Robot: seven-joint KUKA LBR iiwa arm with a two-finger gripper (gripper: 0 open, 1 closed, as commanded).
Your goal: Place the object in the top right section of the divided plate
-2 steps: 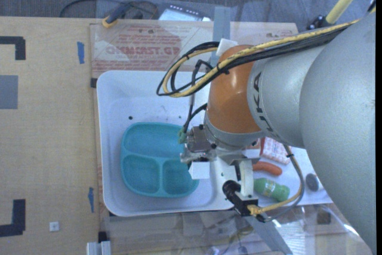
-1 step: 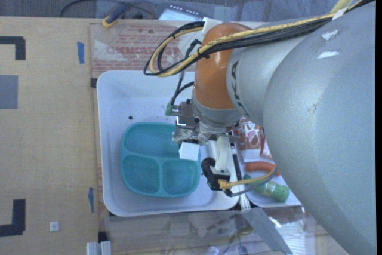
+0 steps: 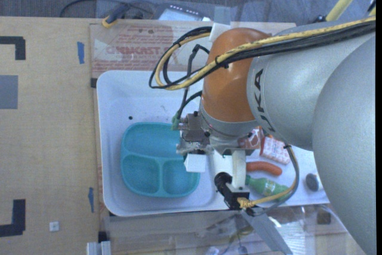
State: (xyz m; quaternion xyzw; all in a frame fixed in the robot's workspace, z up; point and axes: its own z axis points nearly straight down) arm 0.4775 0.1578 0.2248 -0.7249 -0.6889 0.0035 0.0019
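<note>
Turquoise plastic, a divided plate [image 3: 156, 165] sits in the left white bin [image 3: 116, 104]. Hanging over its three o'clock rim is the gripper [image 3: 192, 155], under the arm's orange band [image 3: 230, 77]; whether it grips anything, I can't tell. At four o'clock from it, in the other bin, lie an orange carrot [image 3: 266, 168], a green bottle [image 3: 265, 186] and a red-and-white packet [image 3: 274, 149].

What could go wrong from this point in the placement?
1. The arm covers the plate's right edge, so the target section is partly hidden and a misplacement would be hard to spot.
2. The toys in the right bin, a carrot and a green bottle, lie close under the wrist and could get knocked.
</note>
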